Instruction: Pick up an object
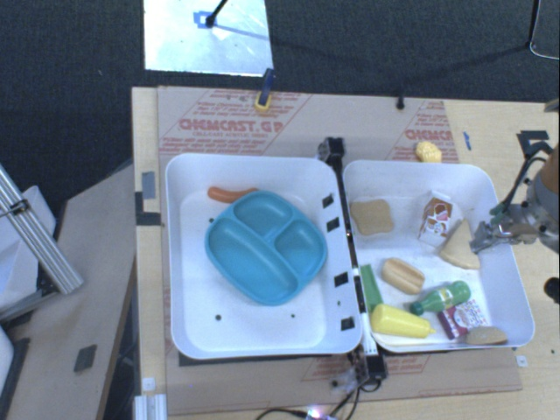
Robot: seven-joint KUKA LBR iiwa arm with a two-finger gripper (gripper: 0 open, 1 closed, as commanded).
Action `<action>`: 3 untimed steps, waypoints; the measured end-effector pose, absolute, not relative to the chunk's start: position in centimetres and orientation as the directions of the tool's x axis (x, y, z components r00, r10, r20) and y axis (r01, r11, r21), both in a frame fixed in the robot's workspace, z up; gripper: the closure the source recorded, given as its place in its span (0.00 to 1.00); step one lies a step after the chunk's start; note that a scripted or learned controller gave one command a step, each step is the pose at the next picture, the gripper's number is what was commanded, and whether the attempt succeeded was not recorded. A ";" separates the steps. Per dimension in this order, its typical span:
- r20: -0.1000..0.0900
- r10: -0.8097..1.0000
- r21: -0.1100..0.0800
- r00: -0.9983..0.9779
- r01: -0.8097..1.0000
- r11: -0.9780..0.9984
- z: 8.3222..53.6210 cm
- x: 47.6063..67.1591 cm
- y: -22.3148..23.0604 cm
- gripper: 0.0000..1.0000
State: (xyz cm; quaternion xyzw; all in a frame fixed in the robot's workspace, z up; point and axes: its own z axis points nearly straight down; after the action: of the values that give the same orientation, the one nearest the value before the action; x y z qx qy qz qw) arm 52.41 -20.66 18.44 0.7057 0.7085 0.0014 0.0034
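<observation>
My gripper (486, 237) hangs over the right edge of the right bin (507, 280), reaching in from the right. Its tip is right beside a tan wedge (457, 250), and I cannot see whether they touch. A small white and red carton (435, 218) stands just left of the wedge. Further left lie a slice of toast (372, 218) and a hot dog bun (402, 276). Near the front lie a green bottle (441, 298), a yellow piece (401, 322), a red packet (455, 320) and a tan piece (486, 335).
The left bin (188, 261) holds a blue divided plate (265, 246) and an orange sausage (229, 193) behind it. A green stick (371, 288) lies by the wall between the bins. A yellow item (428, 151) sits on the bench behind the right bin.
</observation>
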 end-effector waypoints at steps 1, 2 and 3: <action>-0.003 1.000 0.006 -0.004 1.000 0.004 22.7 52.6 -20.7 1.00; 0.001 1.000 0.002 -0.009 1.000 0.008 21.7 53.2 -15.7 1.00; 0.002 1.000 0.004 -0.010 1.000 0.010 23.0 53.5 -10.5 1.00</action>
State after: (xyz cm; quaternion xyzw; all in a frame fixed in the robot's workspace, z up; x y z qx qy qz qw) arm 53.46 -10.55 23.03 0.7034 0.7108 0.0019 0.0006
